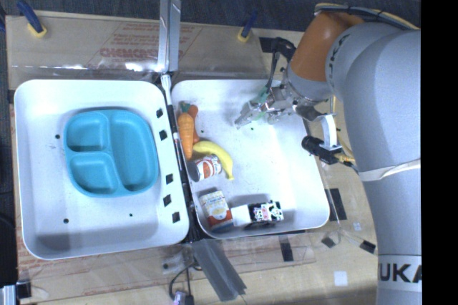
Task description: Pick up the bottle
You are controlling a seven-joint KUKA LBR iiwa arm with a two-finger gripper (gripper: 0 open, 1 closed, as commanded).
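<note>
End effector [247, 114] spread, nothing between fingers — above right bin [300, 175] floor; bottle [215, 209] well apart at front wall — descend centred, avoid carton [265, 212]

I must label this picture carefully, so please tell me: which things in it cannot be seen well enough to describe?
- Gripper, camera view: too small and blurred to tell the state of its tips.
- Bottle in the right bin: its label is too blurred to read.
- Small black-and-white carton: print too small to read.
- Can: partly covered by the banana.
- Arm: cut off by the frame's lower edge.
</note>
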